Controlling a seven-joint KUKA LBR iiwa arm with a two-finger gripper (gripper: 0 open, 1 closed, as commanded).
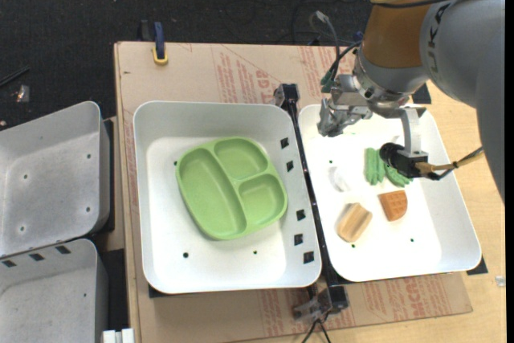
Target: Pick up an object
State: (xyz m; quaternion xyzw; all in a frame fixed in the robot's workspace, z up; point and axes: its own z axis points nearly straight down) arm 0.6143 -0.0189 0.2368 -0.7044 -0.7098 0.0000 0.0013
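The tool [335, 123] is seen hanging over the far left corner of the right bin [454, 263], close to the wall shared with the left bin [157, 253]. Whether it is open or closed cannot be told from this angle, and nothing is seen held in it.

All candidate objects lie to the same side of the tool: toward the bin's near edge and away from the shared wall. Nearest is a small pale scrap [339, 179], almost straight below the tool in the view, flat and hard to make out against the white floor. Slightly further off lies a green bundle [374, 166], ribbed like pods, its long axis running roughly toward the near edge. Beyond it are an orange wedge [393, 205], matte with a flat top, and a tan bread-like piece [353, 222], rounded and lying at a slant. The two are near each other but apart.

A green divided plate [231, 187], smooth plastic, is set across the wall in the left bin, well apart from the tool.

The green bundle is judged the likeliest target, reached by a short travel outward and down.
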